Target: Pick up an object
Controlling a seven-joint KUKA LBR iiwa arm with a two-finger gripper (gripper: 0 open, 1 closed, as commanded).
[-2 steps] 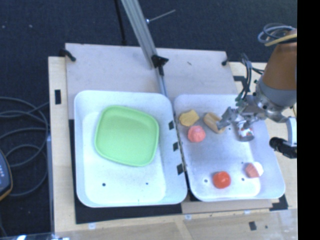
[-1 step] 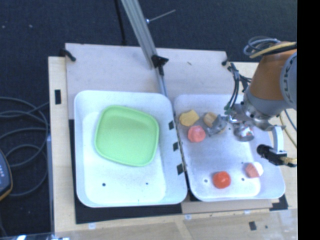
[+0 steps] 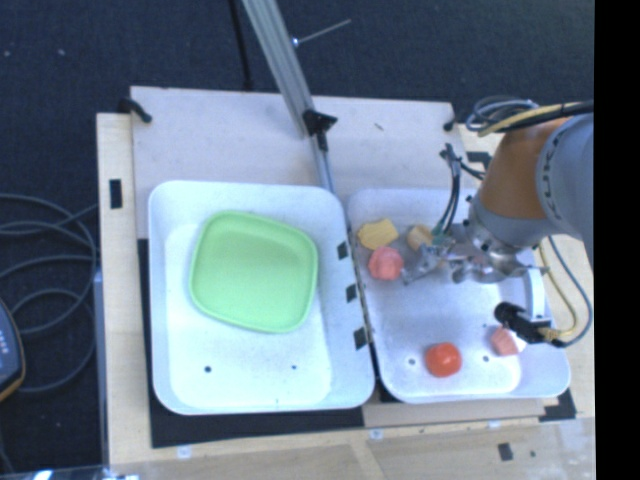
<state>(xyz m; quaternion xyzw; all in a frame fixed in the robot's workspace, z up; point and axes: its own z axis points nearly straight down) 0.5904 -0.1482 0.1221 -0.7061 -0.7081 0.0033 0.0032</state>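
Fingers: whether apart or together cannot be told; the gripper (image 3: 432, 260) hangs over the right bin (image 3: 455, 318), just beside a pink piece (image 3: 386, 263).
Four small things lie here: yellow lump (image 3: 378, 234), pink piece, orange-red ball (image 3: 443, 359) near the front rim, pink bit (image 3: 503, 342) rightward; open floor between. One green plate (image 3: 254, 271) fills the left bin (image 3: 175, 368).

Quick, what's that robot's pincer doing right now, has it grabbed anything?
Pincer: cannot be told; it sits low in the right bin beside the pink object, nothing visibly held.
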